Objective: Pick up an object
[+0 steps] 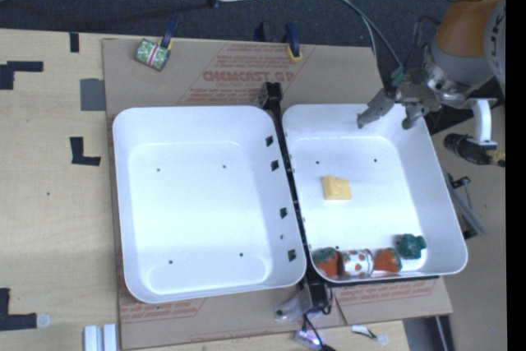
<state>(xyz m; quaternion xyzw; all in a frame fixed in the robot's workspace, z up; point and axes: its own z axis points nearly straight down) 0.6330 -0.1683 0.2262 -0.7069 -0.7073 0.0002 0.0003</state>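
On a cardboard-covered bench point(238, 78) sat two white bins. The gripper point(385, 116) hovered over the right bin's point(436, 168) far rim, jaws spread wide, gripping nothing. A yellow block point(336, 188) lay mid-bin, well apart from it.

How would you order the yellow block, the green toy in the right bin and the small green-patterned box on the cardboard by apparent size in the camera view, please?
1. yellow block
2. green toy and green-patterned box: too alike to separate, and the box lies farther from the camera.
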